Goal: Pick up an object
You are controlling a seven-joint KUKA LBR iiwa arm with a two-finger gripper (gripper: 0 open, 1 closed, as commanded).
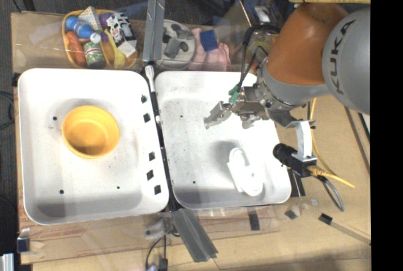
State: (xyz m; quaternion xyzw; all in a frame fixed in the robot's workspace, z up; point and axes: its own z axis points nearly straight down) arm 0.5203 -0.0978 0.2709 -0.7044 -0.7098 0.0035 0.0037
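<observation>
A yellow bowl (91,130) sits in the left white bin (38,200), left of its middle. A white, rounded bottle-like object (244,172) lies near the front of the right white bin (189,93). My gripper (232,118) hangs over the middle of the right bin, behind and slightly left of the white object and apart from it. Its fingers (216,114) are spread open with nothing between them. The grey and orange arm (315,49) covers the bin's back right corner.
Behind the left bin stands a yellow basket (94,40) full of small bottles and packets. A grey object (176,43) and a pink cloth (211,55) lie behind the right bin. A ridge (157,137) with black clips separates the bins.
</observation>
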